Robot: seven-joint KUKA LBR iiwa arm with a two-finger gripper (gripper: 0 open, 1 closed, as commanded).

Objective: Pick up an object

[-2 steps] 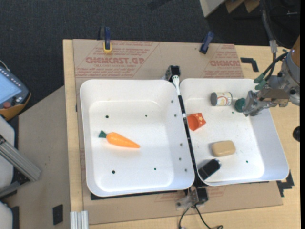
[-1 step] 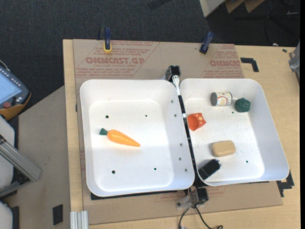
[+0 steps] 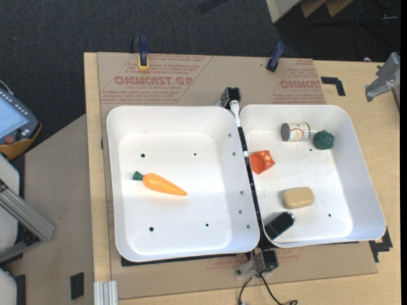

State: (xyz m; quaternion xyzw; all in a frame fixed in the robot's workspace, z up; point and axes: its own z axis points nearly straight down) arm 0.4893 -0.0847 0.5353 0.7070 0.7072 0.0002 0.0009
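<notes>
An orange toy carrot point(image 3: 162, 184) with a green top lies in the left bin point(image 3: 121, 170), left of its middle. The right bin point(image 3: 356, 170) holds a small white and tan jar point(image 3: 296, 132) on its side, a dark green lump point(image 3: 324, 140) beside it, an orange-red piece point(image 3: 261, 161) near the divider, a tan block point(image 3: 297, 197) and a black object point(image 3: 278, 224) at the front left corner. A grey part of my gripper point(image 3: 381, 81) pokes in at the right edge, beyond the right bin's far right corner and apart from every object.
Both bins sit on a brown cardboard sheet point(image 3: 191, 75) held by a yellow and blue clamp point(image 3: 143, 51) and a blue clamp point(image 3: 275, 56) at the back edge. A black clip point(image 3: 230, 96) joins the bins at the back. A cable point(image 3: 257, 284) trails off the front.
</notes>
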